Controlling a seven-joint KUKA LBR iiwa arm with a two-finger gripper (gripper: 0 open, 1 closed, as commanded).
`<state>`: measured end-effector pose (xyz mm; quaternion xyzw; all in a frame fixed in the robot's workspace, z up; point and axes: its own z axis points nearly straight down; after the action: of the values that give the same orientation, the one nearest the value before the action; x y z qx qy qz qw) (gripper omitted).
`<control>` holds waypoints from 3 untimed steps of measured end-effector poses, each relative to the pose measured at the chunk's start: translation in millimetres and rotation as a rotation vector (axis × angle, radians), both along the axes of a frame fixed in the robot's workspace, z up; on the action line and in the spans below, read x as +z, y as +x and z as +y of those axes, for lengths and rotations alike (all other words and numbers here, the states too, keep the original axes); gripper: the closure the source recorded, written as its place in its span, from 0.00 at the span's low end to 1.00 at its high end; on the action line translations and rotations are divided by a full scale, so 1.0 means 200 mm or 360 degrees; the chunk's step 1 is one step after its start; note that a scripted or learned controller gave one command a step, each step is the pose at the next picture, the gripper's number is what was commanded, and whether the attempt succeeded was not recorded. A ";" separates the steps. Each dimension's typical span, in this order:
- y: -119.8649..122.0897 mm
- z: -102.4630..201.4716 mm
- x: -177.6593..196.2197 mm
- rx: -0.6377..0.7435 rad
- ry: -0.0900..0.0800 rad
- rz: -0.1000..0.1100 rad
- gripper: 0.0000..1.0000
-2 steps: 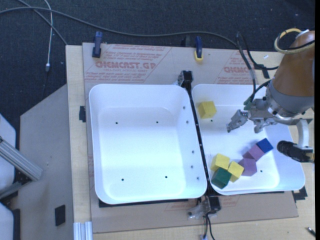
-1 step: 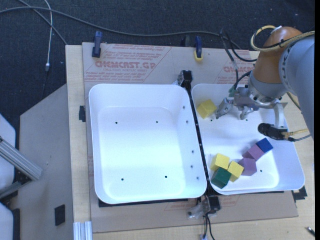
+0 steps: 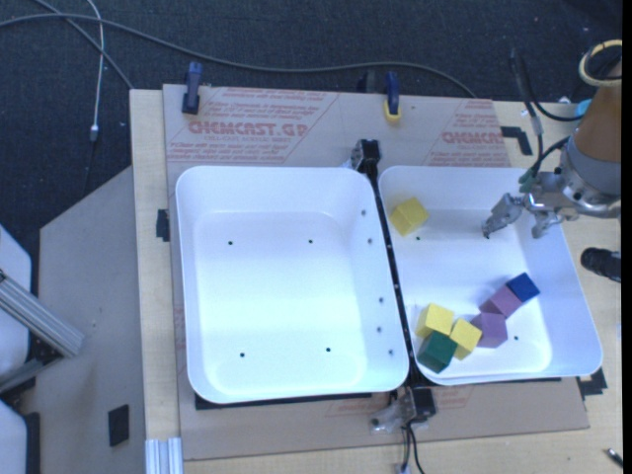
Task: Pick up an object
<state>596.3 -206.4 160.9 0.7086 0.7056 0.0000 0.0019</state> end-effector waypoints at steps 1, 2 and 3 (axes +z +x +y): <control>-0.39 -0.01 -0.38 0.0002 0.0008 0.0014 0.00; -0.37 0.00 -0.32 0.0007 0.0005 0.0006 1.00; -0.37 0.00 -0.33 0.0007 0.0006 0.0007 0.00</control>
<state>521.4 -207.1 95.6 0.7070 0.7072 -0.0004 -0.0010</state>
